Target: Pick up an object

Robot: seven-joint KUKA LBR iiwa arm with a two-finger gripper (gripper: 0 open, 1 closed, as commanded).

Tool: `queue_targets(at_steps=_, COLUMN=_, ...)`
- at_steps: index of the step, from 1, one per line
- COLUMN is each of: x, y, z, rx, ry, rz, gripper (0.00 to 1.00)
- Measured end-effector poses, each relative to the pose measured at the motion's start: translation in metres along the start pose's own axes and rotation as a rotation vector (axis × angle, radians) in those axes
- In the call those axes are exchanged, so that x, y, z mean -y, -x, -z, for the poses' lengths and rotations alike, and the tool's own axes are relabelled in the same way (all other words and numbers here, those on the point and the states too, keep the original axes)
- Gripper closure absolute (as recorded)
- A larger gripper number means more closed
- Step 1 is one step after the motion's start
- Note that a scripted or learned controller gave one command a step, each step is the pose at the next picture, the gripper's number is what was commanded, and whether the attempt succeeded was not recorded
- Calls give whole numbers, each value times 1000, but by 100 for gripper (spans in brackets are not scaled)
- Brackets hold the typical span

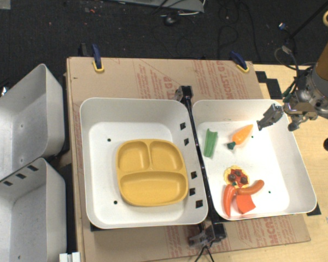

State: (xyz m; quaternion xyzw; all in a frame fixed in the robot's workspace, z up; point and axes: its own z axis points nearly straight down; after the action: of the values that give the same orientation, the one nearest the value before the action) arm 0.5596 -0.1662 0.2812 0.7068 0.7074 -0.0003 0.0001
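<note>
While the arm (322,86) reaches in from the right of the camera view, its gripper (280,117) hangs over the upper right part of the right bin (300,168), with two dark fingers spread apart and nothing between them. One finger (269,117) points down and left toward the bin floor; the other sits nearer the bin's right wall. Nearest to it lies a toy carrot (241,135), just to the gripper's left and a little lower in the picture, its long axis running on a slant from its orange body at upper right to its green top at lower left. That slant roughly lines up with the way the near finger points, so I judge the fingers would need to turn across the carrot to close on its narrow width. Further left, near the divider between the bins, a green block (210,143) lies with its long side almost straight up and down in the picture. Toward the bin's front sits a cluster touching one another: a small pizza slice (236,175), a sausage (250,188), a red pepper (227,198) and an orange block (245,203), well apart from the gripper. In the left bin (98,162) rests a yellow divided tray (151,171), far from the arm.
</note>
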Motion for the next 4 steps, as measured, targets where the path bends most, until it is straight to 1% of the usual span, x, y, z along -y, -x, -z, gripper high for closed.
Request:
queue_targets(at_steps=1, x=9, y=4, z=-58, rx=-2, ry=-6, rz=-3, gripper=0)
queue_targets(at_steps=2, x=18, y=9, z=-116, rx=-2, ry=-6, rz=-3, gripper=0)
queue_targets(at_steps=3, x=20, y=8, z=-160, rx=-2, ry=-5, rz=-2, gripper=0)
queue_targets(at_steps=4, x=19, y=8, z=-147, rx=0, ry=1, rz=-3, gripper=100)
